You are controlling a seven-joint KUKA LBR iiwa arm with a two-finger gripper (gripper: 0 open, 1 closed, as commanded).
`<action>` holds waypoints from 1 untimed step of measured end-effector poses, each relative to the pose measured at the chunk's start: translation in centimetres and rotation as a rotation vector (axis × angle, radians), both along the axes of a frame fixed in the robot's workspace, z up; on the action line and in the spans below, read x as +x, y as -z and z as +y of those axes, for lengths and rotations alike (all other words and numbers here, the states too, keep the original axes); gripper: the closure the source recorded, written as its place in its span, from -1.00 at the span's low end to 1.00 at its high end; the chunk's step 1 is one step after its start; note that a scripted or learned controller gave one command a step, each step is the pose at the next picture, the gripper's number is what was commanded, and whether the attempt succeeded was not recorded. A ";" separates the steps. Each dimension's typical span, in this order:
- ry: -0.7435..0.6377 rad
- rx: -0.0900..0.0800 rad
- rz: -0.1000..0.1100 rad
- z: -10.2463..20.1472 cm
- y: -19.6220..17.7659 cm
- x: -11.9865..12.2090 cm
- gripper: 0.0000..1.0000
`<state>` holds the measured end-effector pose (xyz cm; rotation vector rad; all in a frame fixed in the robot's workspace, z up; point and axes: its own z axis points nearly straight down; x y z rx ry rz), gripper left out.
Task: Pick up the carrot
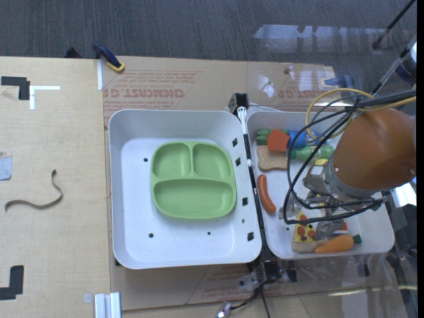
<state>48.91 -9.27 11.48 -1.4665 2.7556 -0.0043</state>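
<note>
The left bin (119, 197) carries a green divided plate (194, 181); the right bin (381, 237) holds a sausage (266, 194), a slice of toast (271, 159) and a pizza slice (304, 236). The carrot (335, 244) lies against the near wall of the right bin, just beside the pizza slice, with the gripper (324, 225) directly above it; whether the pincer is apart or together cannot be told. In my judgement, the descent should centre on the carrot's thick middle, straddling its narrow width, clear of pizza and wall.
</note>
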 end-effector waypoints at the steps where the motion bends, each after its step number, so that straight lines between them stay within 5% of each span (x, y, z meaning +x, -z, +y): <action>1: 0.000 0.003 -0.003 0.2 -0.9 0.2 1.00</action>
